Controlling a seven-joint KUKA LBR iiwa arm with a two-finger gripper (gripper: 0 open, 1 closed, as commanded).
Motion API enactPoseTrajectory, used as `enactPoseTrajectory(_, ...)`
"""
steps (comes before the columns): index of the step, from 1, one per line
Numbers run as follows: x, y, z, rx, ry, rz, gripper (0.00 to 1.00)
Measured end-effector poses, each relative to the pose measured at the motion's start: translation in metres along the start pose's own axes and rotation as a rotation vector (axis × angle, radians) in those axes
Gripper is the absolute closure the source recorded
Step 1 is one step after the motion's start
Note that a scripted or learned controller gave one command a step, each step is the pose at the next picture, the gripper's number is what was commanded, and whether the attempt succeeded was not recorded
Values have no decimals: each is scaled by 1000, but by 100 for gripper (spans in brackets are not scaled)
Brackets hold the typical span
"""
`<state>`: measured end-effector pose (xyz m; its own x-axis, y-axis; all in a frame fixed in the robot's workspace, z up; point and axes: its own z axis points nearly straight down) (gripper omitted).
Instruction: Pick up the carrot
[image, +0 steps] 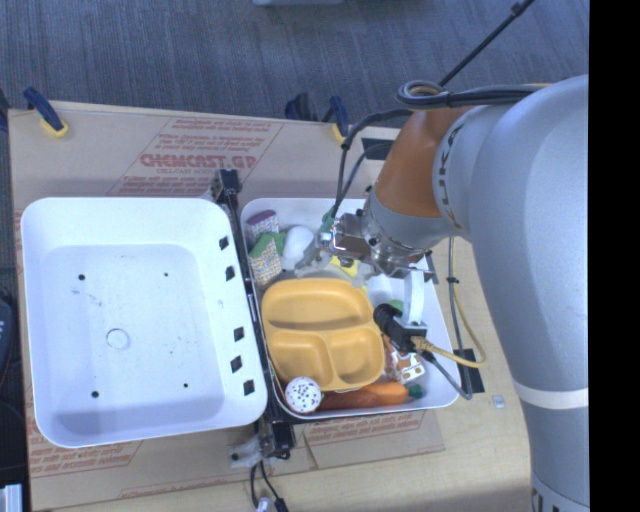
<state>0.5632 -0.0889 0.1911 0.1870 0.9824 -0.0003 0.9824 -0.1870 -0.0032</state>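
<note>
Cardboard sheet (190, 150), far edge, red print: "CHEMCAST GP"
Smaller red lines around it: too small to read
Near-edge red print: illegible

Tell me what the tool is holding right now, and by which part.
Cannot be told: the tool is hidden under the arm's wrist, over the right bin's far end. The carrot lies free along the near wall.

Grey arm (520, 230), orange band (415, 165), black cables.
</note>
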Motion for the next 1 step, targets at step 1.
enactPoseTrajectory(1, -47, 16, 35, 2, 1, -207, 0)
